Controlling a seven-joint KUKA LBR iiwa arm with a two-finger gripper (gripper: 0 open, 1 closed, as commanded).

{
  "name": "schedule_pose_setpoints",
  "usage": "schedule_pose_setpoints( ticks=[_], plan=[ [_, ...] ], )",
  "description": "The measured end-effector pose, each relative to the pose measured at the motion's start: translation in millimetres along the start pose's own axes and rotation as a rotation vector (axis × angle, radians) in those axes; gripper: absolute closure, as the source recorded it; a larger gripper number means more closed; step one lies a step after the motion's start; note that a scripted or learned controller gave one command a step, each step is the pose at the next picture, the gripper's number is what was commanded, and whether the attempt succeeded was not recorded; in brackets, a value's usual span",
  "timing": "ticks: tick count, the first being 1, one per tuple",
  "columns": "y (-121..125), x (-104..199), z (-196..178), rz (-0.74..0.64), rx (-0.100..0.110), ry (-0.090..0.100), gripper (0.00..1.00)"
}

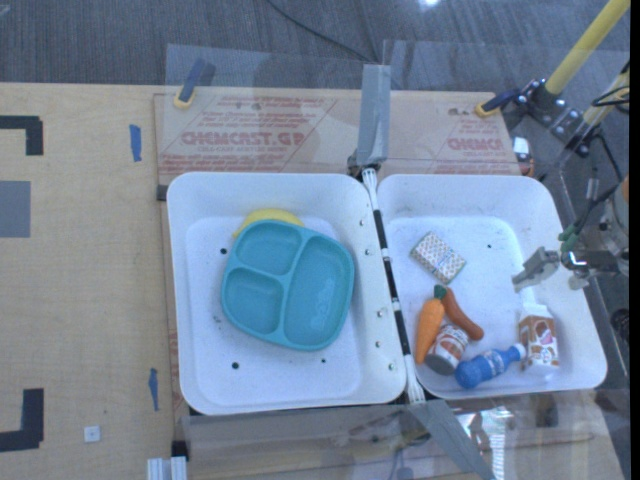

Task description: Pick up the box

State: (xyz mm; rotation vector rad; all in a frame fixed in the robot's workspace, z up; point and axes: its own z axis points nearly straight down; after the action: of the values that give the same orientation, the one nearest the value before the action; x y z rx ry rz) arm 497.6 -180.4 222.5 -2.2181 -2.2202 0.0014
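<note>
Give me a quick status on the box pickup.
Gripper over right bin, right side, holding nothing. Box flat on bin floor, untouched. Carrot nearby, path clear.

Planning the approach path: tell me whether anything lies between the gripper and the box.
Nothing visible does. The gripper is at the right bin's right side, and bare bin floor separates it from the patterned box. The toy carrot, sausage and bottles lie nearer the front.
</note>
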Motion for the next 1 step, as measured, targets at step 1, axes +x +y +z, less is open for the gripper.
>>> schedule_pose_setpoints(
  ticks=[1],
  plan=[
    [82.9,35.8,104.3,0.045,-0.004,-0.002,0.00]
  ],
)
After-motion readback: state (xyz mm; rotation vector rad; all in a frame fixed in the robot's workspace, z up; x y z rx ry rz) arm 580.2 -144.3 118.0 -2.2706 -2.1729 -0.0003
